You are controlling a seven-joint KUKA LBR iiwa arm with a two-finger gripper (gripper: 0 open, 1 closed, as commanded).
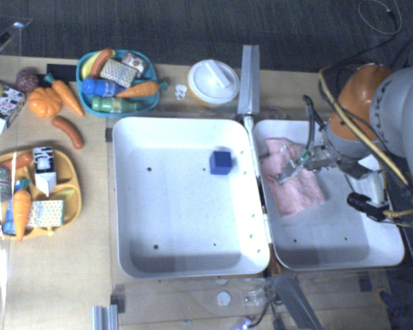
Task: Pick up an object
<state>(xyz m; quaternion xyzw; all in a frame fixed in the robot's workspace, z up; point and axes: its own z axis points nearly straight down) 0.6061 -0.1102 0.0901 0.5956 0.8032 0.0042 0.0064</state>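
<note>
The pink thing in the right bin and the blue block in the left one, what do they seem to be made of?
The pink thing looks like soft cloth: it lies rumpled, with folds and a matte surface. The blue block looks hard, probably plastic or painted wood, with straight edges and an even color; the view cannot settle which. The gripper sits over the cloth.

Hand (292,169) low, arm from right

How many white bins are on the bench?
2. The left bin holds a blue block; the right bin holds a pink cloth.
</note>
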